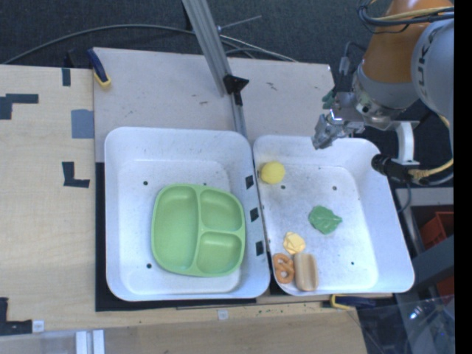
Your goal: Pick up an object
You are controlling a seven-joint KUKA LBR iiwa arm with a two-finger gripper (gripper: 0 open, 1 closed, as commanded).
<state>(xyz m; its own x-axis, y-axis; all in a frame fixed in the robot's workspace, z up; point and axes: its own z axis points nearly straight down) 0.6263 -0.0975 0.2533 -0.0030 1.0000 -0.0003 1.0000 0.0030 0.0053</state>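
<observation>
Pretzel (282, 267) and hot dog bun (305, 271) crowd the right bin's (383, 198) near wall, the bun's long axis pointing near-to-far. Farther in, the green leaf (324, 219) and yellow ball (272, 172) lie open, easier picks. The gripper (324, 137) hovers at the far rim, empty; its opening I cannot tell.

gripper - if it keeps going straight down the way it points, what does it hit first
Probably bare floor near the back rim of the right bin; the gripper hangs above that edge, though depth is unclear. The yellow ball sits well aside.
</observation>
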